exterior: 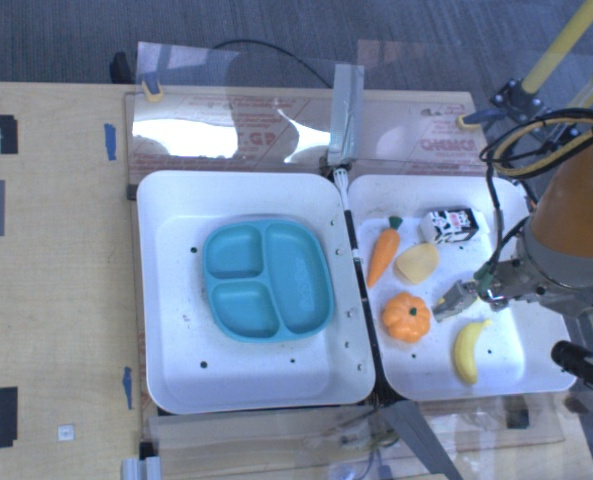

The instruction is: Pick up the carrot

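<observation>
Orange carrot [383, 252] lies well to my claw's [454, 300] left, past the pale lump [416, 263]. My claw (grip unclear, I cannot tell) might bump the pumpkin [407, 318] nearby.

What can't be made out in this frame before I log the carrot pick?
- End effector in the camera view: too small and blurred to read its state.
- Arm: cut off by the right edge.
- Small black-and-white carton: print too small to read.
- Right bin: far right side hidden under the arm.
- Carrot lies in plain sight, untouched.
</observation>
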